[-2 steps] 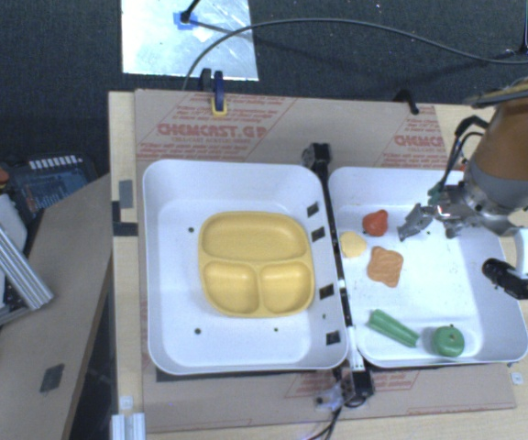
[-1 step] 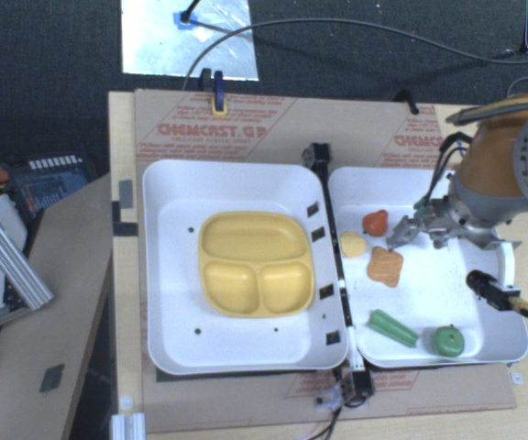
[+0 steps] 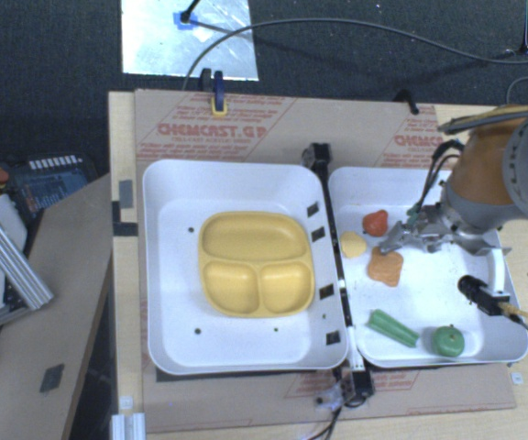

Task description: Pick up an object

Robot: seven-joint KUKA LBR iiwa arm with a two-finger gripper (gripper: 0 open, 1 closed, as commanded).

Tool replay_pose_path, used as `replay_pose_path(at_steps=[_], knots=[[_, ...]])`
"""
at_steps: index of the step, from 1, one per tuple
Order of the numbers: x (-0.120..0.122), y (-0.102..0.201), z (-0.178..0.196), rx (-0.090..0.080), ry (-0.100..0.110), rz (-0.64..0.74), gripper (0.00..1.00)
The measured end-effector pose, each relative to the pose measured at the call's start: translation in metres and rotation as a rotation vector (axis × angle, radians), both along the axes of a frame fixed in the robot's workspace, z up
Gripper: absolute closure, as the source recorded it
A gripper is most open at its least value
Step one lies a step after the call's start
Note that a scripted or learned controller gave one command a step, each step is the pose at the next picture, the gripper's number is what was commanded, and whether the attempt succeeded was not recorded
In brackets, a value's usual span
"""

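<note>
Orange chunk (image 3: 385, 268) is the closest grab, sitting just under the pincer (image 3: 394, 239) in the right bin (image 3: 429, 356), and honestly I can't tell if the pincer is apart or together from this angle. Biggest stuff first: the left bin (image 3: 168, 273) is well off to the pincer's picture-left with a yellow tray (image 3: 253, 262) inside. Then, all in the pincer's own bin: a green stick (image 3: 392, 327) and a green ball (image 3: 447, 340) further down, a red piece (image 3: 374, 221) just up-left of it, and a small yellow bit (image 3: 352, 244) right beside it on the left.
</note>
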State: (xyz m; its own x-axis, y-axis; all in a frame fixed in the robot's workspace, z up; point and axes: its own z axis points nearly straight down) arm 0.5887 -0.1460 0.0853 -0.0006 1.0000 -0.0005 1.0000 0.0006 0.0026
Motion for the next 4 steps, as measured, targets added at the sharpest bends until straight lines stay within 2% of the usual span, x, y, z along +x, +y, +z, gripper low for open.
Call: replay_pose_path(at_steps=[1, 3, 4], knots=[[0.002, 0.0, 0.013, 0.0, -0.007, 0.0, 1.0], [0.015, -0.014, 0.133, -0.002, -0.006, 0.004, 1.0], [0.016, -0.014, 0.178, -0.001, -0.004, 0.005, 1.0]])
